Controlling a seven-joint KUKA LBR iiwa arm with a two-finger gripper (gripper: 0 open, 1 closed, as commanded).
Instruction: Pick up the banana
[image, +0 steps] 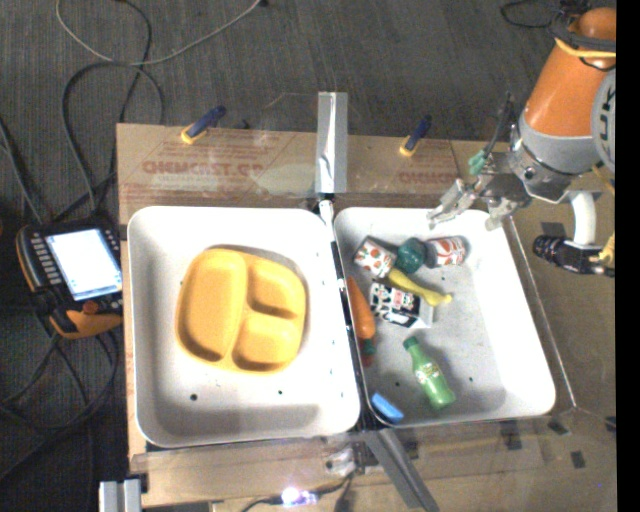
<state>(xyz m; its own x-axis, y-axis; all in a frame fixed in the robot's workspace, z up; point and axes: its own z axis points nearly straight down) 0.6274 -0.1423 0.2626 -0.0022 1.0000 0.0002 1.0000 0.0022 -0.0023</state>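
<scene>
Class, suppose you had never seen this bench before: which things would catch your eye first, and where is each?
The big yellow divided tray stands out most, lying in the left bin. Next comes the arm's orange band at upper right, with the hand hovering over the right bin's far edge. Below it sits a cluster of small items, the yellow banana among them and a green bottle nearer the front.

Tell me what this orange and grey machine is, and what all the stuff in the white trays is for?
It is a robot arm, seen from a camera looking down from above. At its end is a gripper, like a hand with two fingers, open and holding nothing. It hangs over the top edge of the right bin. That bin holds toys: a yellow banana, a green bottle, a carrot, a small can and more. The left bin holds a yellow tray. The robot's job is picking up the banana.
</scene>
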